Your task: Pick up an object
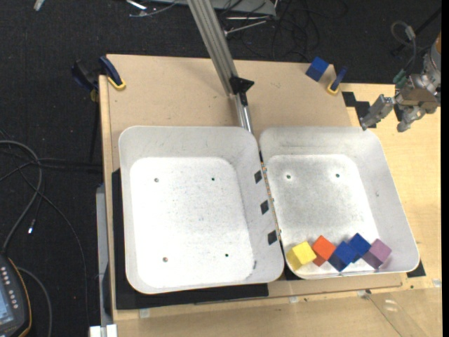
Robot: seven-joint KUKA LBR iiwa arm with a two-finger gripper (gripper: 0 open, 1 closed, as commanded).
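Blocks lie in a row at the right bin's (393,209) near edge: yellow (302,254), orange (323,248), blue (351,250), purple (378,253). Hand (393,116) hovers beyond that bin's far right corner, released, grasping nothing

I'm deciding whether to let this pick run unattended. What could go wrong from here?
1. The yellow, orange, blue and purple blocks sit packed in a row, so fingers may not fit between them, or may shove a neighbour.
2. They lie against the right bin's near wall, which could block the end effector.
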